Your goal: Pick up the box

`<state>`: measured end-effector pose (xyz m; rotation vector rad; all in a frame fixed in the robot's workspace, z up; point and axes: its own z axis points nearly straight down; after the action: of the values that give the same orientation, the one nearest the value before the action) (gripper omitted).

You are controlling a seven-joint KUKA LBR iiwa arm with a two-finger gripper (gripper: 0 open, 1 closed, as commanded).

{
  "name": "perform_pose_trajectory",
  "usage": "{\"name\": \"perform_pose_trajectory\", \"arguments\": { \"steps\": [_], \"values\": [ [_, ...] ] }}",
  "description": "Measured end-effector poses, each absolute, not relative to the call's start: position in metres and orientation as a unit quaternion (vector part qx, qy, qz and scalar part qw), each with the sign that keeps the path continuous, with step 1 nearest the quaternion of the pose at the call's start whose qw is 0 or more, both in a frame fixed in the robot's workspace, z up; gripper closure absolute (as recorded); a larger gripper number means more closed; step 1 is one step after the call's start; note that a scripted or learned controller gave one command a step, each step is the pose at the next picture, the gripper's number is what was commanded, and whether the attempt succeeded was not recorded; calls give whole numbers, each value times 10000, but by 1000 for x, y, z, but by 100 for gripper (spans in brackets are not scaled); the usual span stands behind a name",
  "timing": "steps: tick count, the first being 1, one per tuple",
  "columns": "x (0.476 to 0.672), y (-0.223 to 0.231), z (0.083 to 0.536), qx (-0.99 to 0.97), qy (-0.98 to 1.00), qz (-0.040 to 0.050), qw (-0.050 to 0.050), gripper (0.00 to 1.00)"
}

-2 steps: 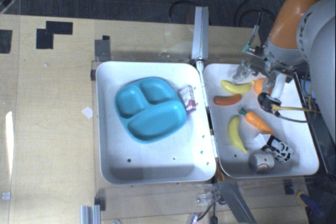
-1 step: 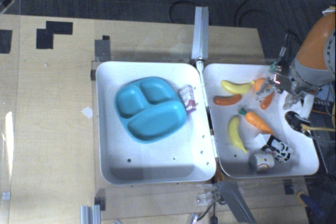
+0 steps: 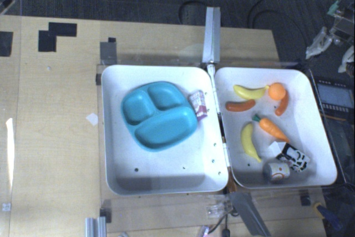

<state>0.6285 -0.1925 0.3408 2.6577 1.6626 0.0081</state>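
Note:
The box [image 3: 198, 104] is a small pink and white carton in the left bin [image 3: 166, 175]. It lies against the right edge of a blue divided plate [image 3: 159, 114], close to the wall between the bins. My gripper [image 3: 333, 54] hovers at the far upper right, beyond the back right corner of the right bin [image 3: 321, 136] and well away from the box. Its two pale fingers stand apart, open, with nothing between them.
The right bin holds two yellow bananas [image 3: 249, 141], an orange [image 3: 277, 91], a sausage [image 3: 241, 106], a carrot [image 3: 272, 127], a black and white spotted item [image 3: 295, 158] and a small round can [image 3: 276, 171]. A metal post [image 3: 212, 36] stands behind the bins.

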Motion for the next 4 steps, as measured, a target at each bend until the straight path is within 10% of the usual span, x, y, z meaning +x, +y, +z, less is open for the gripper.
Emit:
{"name": "perform_pose_trajectory", "arguments": {
  "steps": [1,2,3,4],
  "values": [
    [616,-188,326,7866,6175,12,19,0],
    [656,-195,438,7503,6611,21,39,0],
    [670,-135,190,7807,6249,14,12,0],
    [634,-195,203,7656,6434,15,24,0]
  ]
}}
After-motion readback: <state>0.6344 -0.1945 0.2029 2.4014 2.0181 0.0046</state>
